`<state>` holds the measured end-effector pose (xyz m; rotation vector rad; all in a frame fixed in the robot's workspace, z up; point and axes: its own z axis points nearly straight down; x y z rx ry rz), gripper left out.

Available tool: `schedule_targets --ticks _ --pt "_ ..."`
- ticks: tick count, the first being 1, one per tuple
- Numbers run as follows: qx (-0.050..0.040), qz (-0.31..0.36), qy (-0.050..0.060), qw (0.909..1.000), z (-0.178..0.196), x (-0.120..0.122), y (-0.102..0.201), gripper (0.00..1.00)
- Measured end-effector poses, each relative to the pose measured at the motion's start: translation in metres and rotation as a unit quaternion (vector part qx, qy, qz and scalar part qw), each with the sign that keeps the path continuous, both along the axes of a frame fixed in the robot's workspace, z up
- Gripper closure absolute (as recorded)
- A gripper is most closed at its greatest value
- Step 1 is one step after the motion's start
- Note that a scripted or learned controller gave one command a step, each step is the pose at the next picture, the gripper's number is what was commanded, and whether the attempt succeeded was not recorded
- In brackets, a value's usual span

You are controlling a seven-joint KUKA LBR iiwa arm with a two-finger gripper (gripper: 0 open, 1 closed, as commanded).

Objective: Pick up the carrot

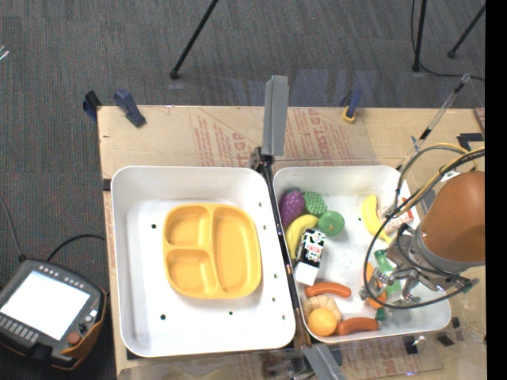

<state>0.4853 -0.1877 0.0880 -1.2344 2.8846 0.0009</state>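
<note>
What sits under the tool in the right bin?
Something orange pokes out beneath the tool in the right bin, possibly the carrot; the arm covers the rest.

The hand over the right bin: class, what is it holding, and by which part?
It cannot be told: the hand sits low in the right bin, its tips hidden among cables.

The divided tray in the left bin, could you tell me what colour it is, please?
The divided tray is yellow, plain in the camera view.

One fixed overhead camera.
I look down at a slant on both bins (127, 212), arm (455, 220) lower right.
</note>
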Motion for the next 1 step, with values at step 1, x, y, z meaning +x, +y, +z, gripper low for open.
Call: schedule_targets --ticks 1 --pt "-0.0002 0.140 -0.001 0.9902 0.1334 0.0164 -0.0066 1.00"
